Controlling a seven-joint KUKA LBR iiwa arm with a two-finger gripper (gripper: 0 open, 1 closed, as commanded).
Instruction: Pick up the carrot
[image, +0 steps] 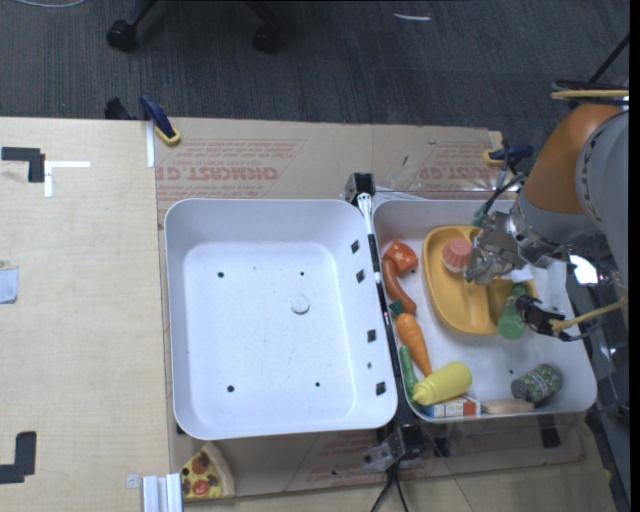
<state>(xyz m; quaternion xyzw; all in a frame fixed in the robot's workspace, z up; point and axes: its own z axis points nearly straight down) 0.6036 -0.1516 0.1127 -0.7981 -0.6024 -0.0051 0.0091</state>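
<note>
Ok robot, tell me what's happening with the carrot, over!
Gripper over the yellow bowl, right bin. Carrot lying by the bin's left wall, apart from the gripper. Yellow bottle right by the carrot's lower end.

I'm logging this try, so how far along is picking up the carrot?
Nothing looks done yet: the carrot lies in the right bin by its left wall, between an orange-red toy and a yellow bottle. In hand: the gripper sits over the yellow bowl, apart from the carrot. Left: moving over the carrot, closing on it, and lifting.
</note>
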